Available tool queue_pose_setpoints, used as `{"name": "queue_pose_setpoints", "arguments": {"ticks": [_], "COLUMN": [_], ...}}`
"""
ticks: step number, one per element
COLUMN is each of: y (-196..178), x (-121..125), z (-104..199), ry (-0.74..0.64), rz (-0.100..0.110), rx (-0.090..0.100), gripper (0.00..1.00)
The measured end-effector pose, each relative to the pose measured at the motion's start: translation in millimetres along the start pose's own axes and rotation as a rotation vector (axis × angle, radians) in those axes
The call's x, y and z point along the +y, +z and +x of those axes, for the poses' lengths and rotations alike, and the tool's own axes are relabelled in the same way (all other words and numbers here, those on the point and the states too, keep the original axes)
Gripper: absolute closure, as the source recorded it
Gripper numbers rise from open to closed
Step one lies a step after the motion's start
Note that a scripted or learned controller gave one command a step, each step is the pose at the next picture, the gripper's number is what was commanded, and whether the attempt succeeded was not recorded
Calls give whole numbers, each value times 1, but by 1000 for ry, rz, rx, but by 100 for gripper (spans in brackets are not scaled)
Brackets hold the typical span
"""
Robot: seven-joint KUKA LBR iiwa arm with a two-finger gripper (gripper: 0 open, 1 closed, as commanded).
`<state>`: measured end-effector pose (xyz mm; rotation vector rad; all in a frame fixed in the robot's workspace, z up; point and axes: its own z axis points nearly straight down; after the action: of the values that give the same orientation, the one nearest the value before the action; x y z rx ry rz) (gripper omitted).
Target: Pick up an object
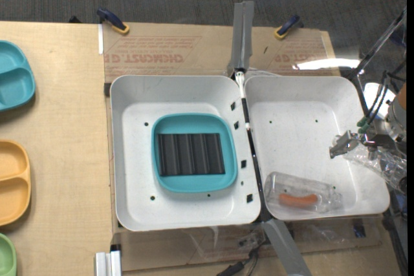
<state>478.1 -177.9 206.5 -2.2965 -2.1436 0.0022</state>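
A clear plastic packet (301,192) with an orange-red sausage-shaped piece inside lies flat near the front wall of the right bin (291,100). A teal tray (193,153) with a dark ridged insert sits in the middle of the left bin (129,139). My gripper (344,144) reaches in over the right bin's right side, low over the floor, up and to the right of the packet and apart from it. Crinkled clear wrap covers the wrist behind it.
A grey divider bar (242,35) runs back from between the bins. Teal (13,84), orange (11,181) and green plates lie on the wooden bench at far left. Two clamps (113,21) hold the cardboard at the back.
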Motion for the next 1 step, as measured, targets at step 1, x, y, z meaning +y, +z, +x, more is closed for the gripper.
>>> {"name": "queue_pose_setpoints", "arguments": {"ticks": [1], "y": [-8], "x": [1], "z": [0], "ry": [0], "rz": [1], "rx": [-1], "gripper": [100]}}
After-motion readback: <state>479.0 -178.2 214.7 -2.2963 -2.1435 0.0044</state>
